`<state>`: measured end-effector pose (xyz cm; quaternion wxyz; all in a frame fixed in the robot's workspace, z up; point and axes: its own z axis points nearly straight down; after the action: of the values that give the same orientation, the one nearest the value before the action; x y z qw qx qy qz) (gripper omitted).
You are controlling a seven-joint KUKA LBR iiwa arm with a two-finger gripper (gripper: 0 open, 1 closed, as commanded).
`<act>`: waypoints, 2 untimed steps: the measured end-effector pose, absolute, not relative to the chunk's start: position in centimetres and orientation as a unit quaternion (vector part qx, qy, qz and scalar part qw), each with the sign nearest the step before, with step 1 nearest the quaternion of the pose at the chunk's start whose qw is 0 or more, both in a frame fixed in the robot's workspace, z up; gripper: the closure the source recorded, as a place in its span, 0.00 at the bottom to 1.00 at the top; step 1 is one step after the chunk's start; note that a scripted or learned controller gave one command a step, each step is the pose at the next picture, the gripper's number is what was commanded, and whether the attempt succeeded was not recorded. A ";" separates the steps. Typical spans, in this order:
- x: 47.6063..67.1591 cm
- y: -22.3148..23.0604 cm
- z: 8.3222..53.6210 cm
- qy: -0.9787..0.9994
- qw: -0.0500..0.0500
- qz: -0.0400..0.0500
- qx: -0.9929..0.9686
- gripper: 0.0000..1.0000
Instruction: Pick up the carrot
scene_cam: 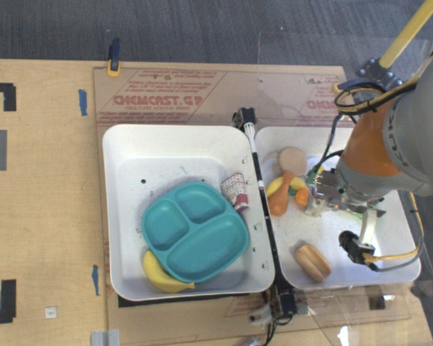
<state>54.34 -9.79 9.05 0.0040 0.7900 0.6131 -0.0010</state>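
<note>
The carrot (278, 201) is a short orange piece lying near the left wall of the right bin (397, 225). A yellow piece (274, 187) touches its upper left side. My gripper (315, 195) hangs low over the middle of the right bin, just right of the carrot. A small orange and green item (301, 194) lies between the two. The arm's grey body and orange band (368, 150) come in from the right and hide part of the bin floor.
A beige rounded object (292, 159) lies behind the carrot, and a tan bread roll (312, 260) sits near the right bin's front. The left bin (123, 193) holds a teal divided plate (195, 231), a banana (161, 275) partly under it, and a small patterned can (236, 189).
</note>
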 end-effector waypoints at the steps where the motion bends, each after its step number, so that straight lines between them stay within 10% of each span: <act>1: 52.6 -10.0 9.1 0.671 0.009 0.006 0.742 1.00; 2: 52.7 -10.0 10.0 0.670 0.010 0.007 0.742 1.00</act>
<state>52.71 -10.00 10.04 0.0096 0.7418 0.6705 0.0068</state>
